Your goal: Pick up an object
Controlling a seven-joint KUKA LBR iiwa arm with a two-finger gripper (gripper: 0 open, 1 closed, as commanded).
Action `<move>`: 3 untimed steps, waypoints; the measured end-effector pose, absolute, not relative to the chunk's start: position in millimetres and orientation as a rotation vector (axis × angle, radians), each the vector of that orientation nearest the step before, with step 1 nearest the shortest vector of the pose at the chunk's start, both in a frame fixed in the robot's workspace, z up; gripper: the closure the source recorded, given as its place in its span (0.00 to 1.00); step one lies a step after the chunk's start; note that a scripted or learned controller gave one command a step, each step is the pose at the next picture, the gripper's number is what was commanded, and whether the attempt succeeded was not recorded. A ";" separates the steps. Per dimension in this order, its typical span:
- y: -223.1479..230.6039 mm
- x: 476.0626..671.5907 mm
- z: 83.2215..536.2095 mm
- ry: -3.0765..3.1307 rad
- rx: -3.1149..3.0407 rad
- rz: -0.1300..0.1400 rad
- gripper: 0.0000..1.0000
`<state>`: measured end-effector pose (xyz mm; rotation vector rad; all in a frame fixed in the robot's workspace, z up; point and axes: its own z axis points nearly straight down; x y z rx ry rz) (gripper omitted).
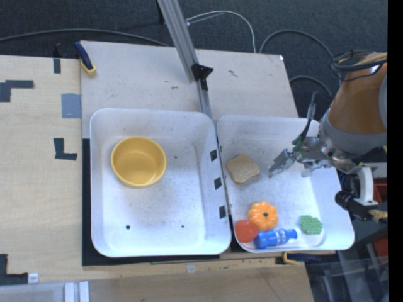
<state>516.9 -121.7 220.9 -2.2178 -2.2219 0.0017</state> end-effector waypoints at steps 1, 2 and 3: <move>-121.9 516.9 221.0 -2.222 -2.218 0.002 0.00; -122.0 520.4 158.1 -2.218 -2.216 0.008 0.00; -121.3 522.2 113.8 -2.218 -2.216 0.007 0.00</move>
